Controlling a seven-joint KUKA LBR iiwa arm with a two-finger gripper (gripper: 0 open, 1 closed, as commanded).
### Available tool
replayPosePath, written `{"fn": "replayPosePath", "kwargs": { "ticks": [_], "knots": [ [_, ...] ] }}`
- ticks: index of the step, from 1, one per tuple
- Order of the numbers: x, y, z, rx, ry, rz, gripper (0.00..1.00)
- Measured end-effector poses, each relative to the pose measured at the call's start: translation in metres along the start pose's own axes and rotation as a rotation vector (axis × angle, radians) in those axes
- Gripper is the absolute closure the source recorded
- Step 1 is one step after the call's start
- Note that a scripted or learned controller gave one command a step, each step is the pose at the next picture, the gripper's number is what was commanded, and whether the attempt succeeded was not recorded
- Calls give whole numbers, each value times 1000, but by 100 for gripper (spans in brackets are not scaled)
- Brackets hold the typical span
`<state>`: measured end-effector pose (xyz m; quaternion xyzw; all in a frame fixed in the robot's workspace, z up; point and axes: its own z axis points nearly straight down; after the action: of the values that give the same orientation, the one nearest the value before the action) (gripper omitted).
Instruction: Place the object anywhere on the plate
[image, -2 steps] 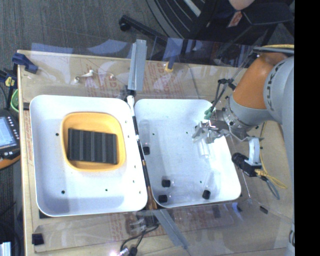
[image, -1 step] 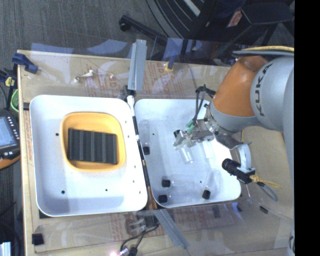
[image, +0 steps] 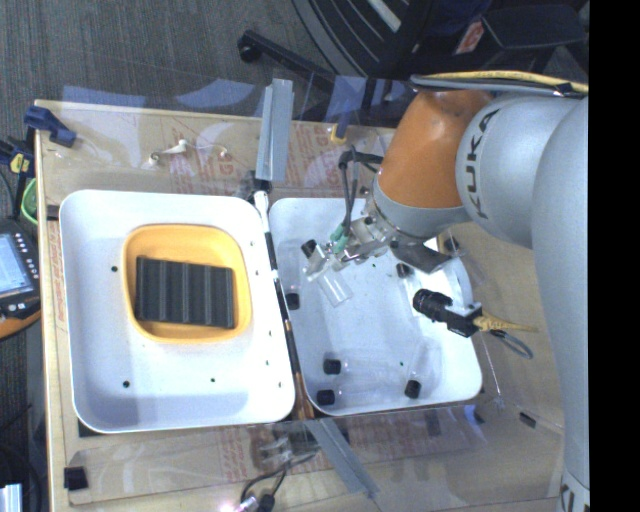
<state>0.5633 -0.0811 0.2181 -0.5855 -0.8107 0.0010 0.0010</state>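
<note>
Two shallow white bins sit side by side on the bench (image: 120, 150).

Left bin (image: 90, 345): holds a yellow plate (image: 185, 238), a rounded square with a raised rim and a smooth, matte surface. The ribbed block (image: 185, 292) lies flat on the plate, inside the rim and slightly towards the near-left. It is a dark grey rectangular slab, dull-surfaced.
- Long axis: left-right, roughly parallel to the bin's near edge.
- Ribs: several parallel ridges running near-far, across the long axis.
- Yellow shows on all four sides of the block, widest at the far side.
- Nothing lies on or against the block.

Right bin (image: 375, 340): the gripper (image: 328, 268) hangs over the far-left part of this bin, well apart from the plate and block. Whether it is spread or pressed together cannot be told, as the pale tip blends into the white floor. No object is seen in its grasp. The grey arm (image: 510, 150), with its orange band (image: 430, 150), comes in from the right and covers the bin's far-right corner.

Several small black pieces (image: 330, 367) lie scattered on the right bin's floor, towards the left wall and the near side.

Between gripper and plate stand the two bins' adjoining walls. A grey metal rail (image: 273, 130) lies on the bench beyond that junction, running near-far.
</note>
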Motion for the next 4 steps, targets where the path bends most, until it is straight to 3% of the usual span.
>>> {"fn": "replayPosePath", "kwargs": {
  "ticks": [1,2,3,4],
  "knots": [
    [42,54,27,-1,-1,-127,100],
    [41,54,27,-1,-1,-126,0],
    [-18,69,22,-2,-1,-223,0],
    [-83,61,31,-4,-5,-615,0]
  ]
}}
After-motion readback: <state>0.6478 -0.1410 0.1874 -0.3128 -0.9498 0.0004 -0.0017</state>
